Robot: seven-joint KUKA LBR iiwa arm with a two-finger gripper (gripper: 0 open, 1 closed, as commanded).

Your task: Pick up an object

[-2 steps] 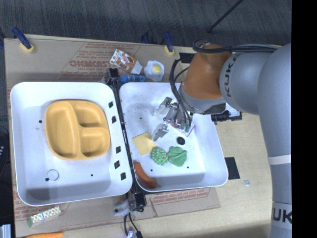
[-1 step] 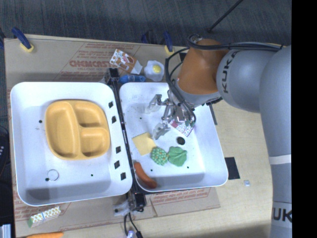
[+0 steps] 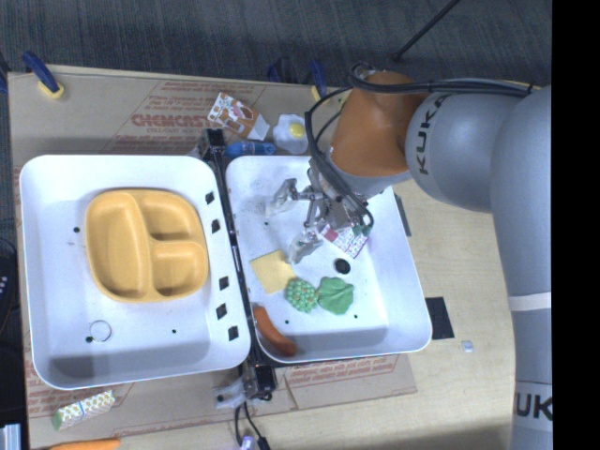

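Reaching into the right bin (image 3: 398, 279), the tool (image 3: 298, 216) hangs with its fingers spread and nothing between them, so the pick is not yet made. Candidates lie just below it: a yellow block (image 3: 272, 272), green pieces (image 3: 319, 294), a small packet (image 3: 349, 240).

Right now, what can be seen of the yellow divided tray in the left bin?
The yellow tray looks like smooth moulded plastic, rounded at the corners, with three shallow compartments: one long one on its left and two smaller ones on its right. It lies flat, open side up, on the floor of the left bin, toward its upper middle. Nothing lies in it, and the gripper is over the other bin.
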